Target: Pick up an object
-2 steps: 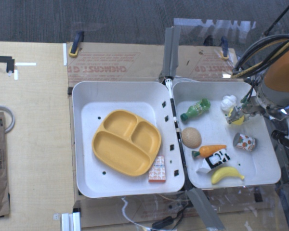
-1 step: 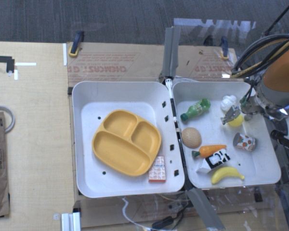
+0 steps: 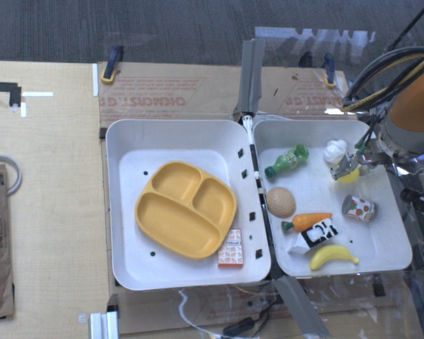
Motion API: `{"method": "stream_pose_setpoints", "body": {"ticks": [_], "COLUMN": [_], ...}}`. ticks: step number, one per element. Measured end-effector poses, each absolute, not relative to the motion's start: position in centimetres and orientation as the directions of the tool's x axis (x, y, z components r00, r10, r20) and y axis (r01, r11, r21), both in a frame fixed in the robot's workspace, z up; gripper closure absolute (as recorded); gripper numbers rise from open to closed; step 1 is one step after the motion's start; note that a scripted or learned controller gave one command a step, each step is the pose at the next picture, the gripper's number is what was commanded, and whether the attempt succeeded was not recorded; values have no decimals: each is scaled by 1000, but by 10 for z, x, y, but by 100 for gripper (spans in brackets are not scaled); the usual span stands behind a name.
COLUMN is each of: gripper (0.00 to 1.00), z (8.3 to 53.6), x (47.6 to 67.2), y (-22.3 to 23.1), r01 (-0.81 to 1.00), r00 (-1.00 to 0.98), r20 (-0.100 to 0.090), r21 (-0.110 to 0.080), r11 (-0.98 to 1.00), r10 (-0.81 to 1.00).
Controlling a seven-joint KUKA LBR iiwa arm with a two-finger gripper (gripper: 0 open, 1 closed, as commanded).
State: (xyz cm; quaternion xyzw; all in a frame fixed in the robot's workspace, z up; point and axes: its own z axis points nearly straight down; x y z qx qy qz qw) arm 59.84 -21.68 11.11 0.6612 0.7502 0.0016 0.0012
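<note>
Camera view gives us the arm [image 3: 410,104] reaching in from the right over the right bin [image 3: 403,260], its pincer [image 3: 348,167] low at the bin's upper right part. Whether the pincer is released or clenched we cannot tell. Right at its tip we see a small yellow object [image 3: 349,176], and touching or just beside the pincer, on the upper left, a white crumpled object [image 3: 335,150]; we cannot tell whether either sits within the grasp.

Left of the pincer lies a green bottle [image 3: 287,160] on its side. Below it and slightly right rests a small can [image 3: 358,208] with red marks. Lower left of the pincer we find a tan round object [image 3: 281,202], an orange carrot [image 3: 309,221], a black-and-white carton [image 3: 312,236] and, lowest, a yellow banana [image 3: 332,256].

Well left of the pincer, the left bin [image 3: 120,189] holds a yellow divided plate [image 3: 186,208] with a small red-and-white box [image 3: 231,250] at its lower right edge.
</note>
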Motion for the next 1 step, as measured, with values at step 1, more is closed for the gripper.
{"method": "stream_pose_setpoints", "body": {"ticks": [1], "gripper": [100], "z": [201], "x": [620], "y": [-141], "r01": [993], "r00": [-117], "r20": [-1], "r21": [1], "r11": [117], "r10": [993]}}
